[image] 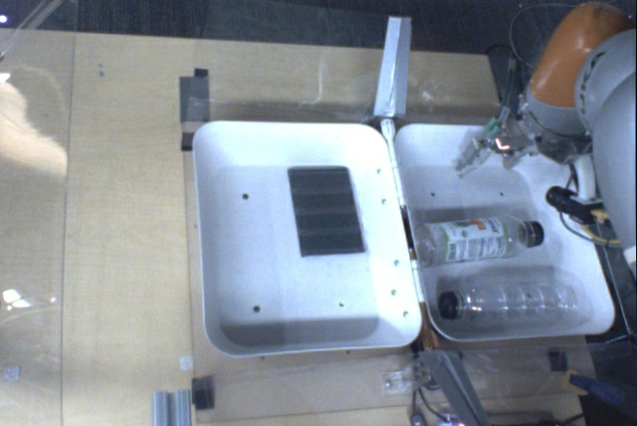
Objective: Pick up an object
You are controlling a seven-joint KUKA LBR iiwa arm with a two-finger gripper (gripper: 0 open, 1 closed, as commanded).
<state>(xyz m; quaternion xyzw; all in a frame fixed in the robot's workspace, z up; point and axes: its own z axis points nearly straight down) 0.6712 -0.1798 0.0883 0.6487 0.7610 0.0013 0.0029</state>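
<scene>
While the gripper [485, 147] hangs over the far end of the right bin [430, 177], its fingers look slightly spread with nothing between them; small and blurred, so tentative.

Right bin contents: two plastic bottles lying on their sides, parallel, close but apart.
- labelled bottle [480, 239]: clear, white label round the middle, dark cap toward the arm's side, mid-bin.
- clear bottle [508, 303]: ribbed, no label, dark cap toward the divider, along the near wall.

Handling, as a judgement: both look empty, so light. Thin walls will give under a squeeze; smooth round bodies may roll or slip. Best hold is probably across the body at mid-length, fingers straddling the long axis. The labelled one sits nearer the gripper, with open floor around it.

Left bin [224, 215]: one dark flat ribbed pad [325, 210], centre floor.
</scene>
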